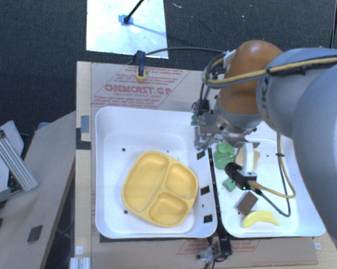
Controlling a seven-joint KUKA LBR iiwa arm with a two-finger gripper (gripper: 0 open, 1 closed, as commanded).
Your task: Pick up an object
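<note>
My gripper (208, 139) hangs low over the left edge of the right bin (298, 220), close to the divider between the two bins. Just right of it lies a green toy (225, 152), partly covered by the wrist. In the same bin are a small green block (230, 184), a brown block (246, 202), a yellow banana (260, 219) and a pale tan piece (249, 158). A yellow divided plate (160, 187) rests in the left bin (118, 134). I see nothing clearly between the gripper's tips.
The big grey arm with its orange band (250, 79) covers the upper right of the right bin. A cable (277, 193) loops over that bin's floor. Cardboard (142, 88) lies behind the bins, and a metal rail (11, 158) sits at far left.
</note>
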